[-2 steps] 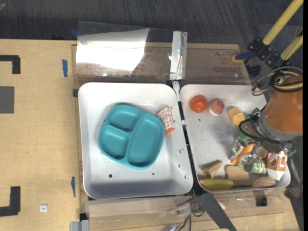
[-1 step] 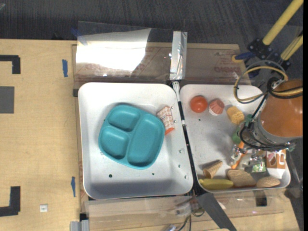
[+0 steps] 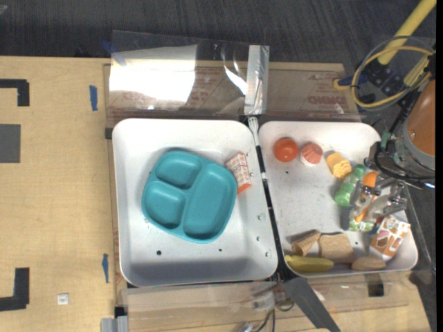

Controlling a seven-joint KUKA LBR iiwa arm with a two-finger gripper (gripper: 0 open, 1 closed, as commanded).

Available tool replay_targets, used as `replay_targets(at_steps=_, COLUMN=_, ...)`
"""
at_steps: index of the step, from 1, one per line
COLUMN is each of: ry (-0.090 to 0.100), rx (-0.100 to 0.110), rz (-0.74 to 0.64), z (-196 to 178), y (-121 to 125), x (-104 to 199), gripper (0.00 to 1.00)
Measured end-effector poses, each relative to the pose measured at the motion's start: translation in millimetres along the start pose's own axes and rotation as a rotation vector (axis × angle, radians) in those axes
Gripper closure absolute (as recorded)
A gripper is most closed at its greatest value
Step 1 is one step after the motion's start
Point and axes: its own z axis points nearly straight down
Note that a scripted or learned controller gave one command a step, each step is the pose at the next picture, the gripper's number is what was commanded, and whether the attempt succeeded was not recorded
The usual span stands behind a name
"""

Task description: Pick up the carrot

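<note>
The carrot point(image 3: 370, 180) shows as a small orange piece near the right side of the right bin point(image 3: 304, 206), partly covered by the gripper's metal parts. A green item point(image 3: 345, 189) lies just left of it. My gripper point(image 3: 376, 203) hangs low over the bin's right side, directly at and just below the carrot, among the crowded toys. The arm's orange band point(image 3: 423, 126) sits at the right edge of the view. I see nothing clearly held.
In the right bin lie a red tomato point(image 3: 285, 149), a pink round piece point(image 3: 311, 153), yellow corn point(image 3: 338, 164), a cone point(image 3: 305, 241), bread point(image 3: 336, 245), a banana point(image 3: 309, 263) and a carton point(image 3: 388, 236). The left bin point(image 3: 131, 254) holds a teal divided plate point(image 3: 188, 196) and a small packet point(image 3: 239, 171).
</note>
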Motion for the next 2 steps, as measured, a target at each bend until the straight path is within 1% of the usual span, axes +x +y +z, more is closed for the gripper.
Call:
replay_targets(at_steps=1, ry=-0.001, rx=-0.013, rz=-0.273, z=19.9, y=0.7, x=-27.8, gripper=1.00)
replay_targets(at_steps=2, ry=-0.006, rx=-0.009, rz=-0.269, z=9.1, y=-0.5, x=-29.6, gripper=1.00)
